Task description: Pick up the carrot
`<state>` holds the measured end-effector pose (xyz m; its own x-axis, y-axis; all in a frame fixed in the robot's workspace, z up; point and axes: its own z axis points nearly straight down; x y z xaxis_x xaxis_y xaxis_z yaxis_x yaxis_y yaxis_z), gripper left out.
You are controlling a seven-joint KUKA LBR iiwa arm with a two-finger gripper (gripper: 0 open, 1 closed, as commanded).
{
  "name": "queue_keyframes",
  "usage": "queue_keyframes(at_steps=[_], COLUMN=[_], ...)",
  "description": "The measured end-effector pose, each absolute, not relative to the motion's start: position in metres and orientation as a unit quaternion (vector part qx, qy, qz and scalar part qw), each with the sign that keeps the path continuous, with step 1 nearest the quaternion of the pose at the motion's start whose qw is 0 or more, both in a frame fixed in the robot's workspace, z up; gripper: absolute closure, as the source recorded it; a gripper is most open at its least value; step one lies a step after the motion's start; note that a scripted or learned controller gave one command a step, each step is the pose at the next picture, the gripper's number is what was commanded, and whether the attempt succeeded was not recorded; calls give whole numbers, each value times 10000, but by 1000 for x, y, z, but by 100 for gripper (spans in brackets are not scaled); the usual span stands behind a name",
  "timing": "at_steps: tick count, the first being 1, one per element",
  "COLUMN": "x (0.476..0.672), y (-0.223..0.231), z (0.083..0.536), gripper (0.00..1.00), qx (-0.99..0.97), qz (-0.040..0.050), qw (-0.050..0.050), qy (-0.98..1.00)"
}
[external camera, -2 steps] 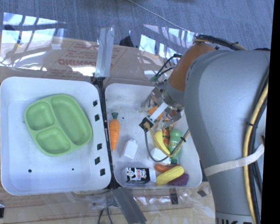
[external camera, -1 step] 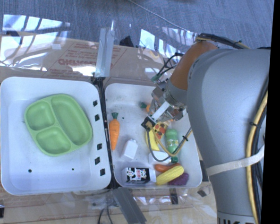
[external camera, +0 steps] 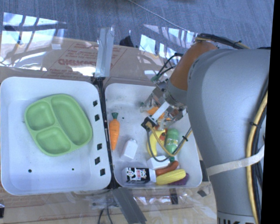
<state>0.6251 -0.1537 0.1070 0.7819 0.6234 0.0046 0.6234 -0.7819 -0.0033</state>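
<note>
Currently carrot (external camera: pixel 114 132) lies along the right bin's (external camera: pixel 131 98) left wall, near a white block (external camera: pixel 129 149) and apart from the gripper (external camera: pixel 157 116), which sits over clutter by the banana (external camera: pixel 152 143) and may grab that instead; open or closed, cannot tell.

Left bin (external camera: pixel 6 124): holds a green three-part plate (external camera: pixel 59 124), lying flat.
Right bin (external camera: pixel 131 92): a jumble of toy food, mostly on its right side.
Carrot (external camera: pixel 114 131): by the right bin's left wall, green top pointing far, touching nothing else.
White block (external camera: pixel 129 149): just right of the carrot.
Carton (external camera: pixel 137 175): black and white, on its side at the near wall.
Green bottle (external camera: pixel 172 140): right side, beside a banana (external camera: pixel 153 144).
Arm (external camera: pixel 225 114): reaches over the right bin's right side.
Gripper (external camera: pixel 160 112): low in the far right part, well apart from the carrot.
</note>
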Motion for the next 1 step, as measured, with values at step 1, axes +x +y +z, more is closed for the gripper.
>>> queue_keyframes(at_steps=[1], x=[625], y=[-153], z=[117], gripper=[100], qx=[-9429], qz=[-8], qw=[35], qy=[-3332])
